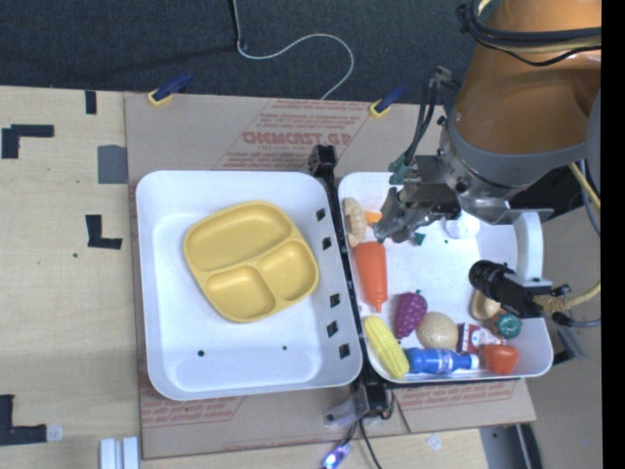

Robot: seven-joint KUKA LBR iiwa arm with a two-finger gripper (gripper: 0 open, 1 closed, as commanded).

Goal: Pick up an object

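The right bin (532, 364) holds several toy foods: an orange carrot (371, 272), a purple grape bunch (409, 312), a yellow corn cob (385, 346), a beige potato (438, 330), a blue bottle (441, 362), a red piece (500, 358) and a tan piece (354, 219) at the far left corner. My gripper (397, 225) hangs over the bin's far left part, just above and right of the carrot's thick end. Its dark fingers point down and left; nothing shows between them.
The left bin (166, 203) carries a yellow divided plate (251, 260). A black clip rail (337, 262) runs between the bins. A black cylinder (500, 286) juts over the right bin's right side. Cardboard lies under both bins; a white cable loops behind.
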